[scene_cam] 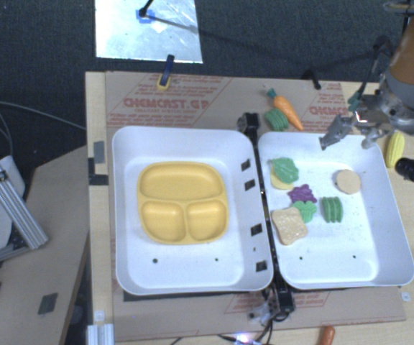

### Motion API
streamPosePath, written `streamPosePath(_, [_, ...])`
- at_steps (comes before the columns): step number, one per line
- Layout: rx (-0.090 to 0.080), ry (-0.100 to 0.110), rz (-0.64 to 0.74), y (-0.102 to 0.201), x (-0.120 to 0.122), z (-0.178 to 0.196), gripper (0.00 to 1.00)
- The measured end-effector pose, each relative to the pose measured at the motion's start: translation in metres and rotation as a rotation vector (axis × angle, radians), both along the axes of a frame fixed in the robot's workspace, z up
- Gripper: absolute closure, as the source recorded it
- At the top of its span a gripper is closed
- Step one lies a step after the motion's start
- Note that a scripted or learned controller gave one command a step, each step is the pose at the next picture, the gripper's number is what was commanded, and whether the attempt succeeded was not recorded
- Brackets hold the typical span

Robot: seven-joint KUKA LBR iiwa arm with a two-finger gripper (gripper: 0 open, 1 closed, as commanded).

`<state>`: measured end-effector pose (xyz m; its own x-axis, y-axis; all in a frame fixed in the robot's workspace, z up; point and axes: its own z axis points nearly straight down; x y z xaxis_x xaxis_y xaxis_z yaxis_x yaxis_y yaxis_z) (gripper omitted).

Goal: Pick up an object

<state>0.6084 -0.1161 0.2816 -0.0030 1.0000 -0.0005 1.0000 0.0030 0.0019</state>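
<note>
Above the far edge of the right-hand bin (390, 192), the gripper (351, 129) hangs with fingers spread and nothing between them. The approach step appears in hand. Just below it lies a round biscuit (348, 182), with a green pepper (331, 209) further on. Next it likely must centre over one piece and descend.

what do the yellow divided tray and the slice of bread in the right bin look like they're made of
The yellow tray looks like moulded plastic: one even colour, soft sheen, rounded compartment walls. The bread slice seems a toy, probably plastic or rubber, matte and speckled tan with a neat outline; the picture leaves open which.
</note>
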Motion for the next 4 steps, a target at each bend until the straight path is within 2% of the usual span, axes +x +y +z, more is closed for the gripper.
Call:
streamPosePath(1, [-0.001, 0.002, -0.003, -0.033, 0.028, -0.079, 0.00])
streamPosePath(2, [0.002, 0.011, -0.007, -0.061, -0.036, -0.159, 0.00])
streamPosePath(3, [0.002, 0.008, -0.008, -0.093, -0.112, -0.200, 0.00])
streamPosePath(4, [-0.001, -0.002, -0.003, -0.091, -0.122, -0.150, 0.00])
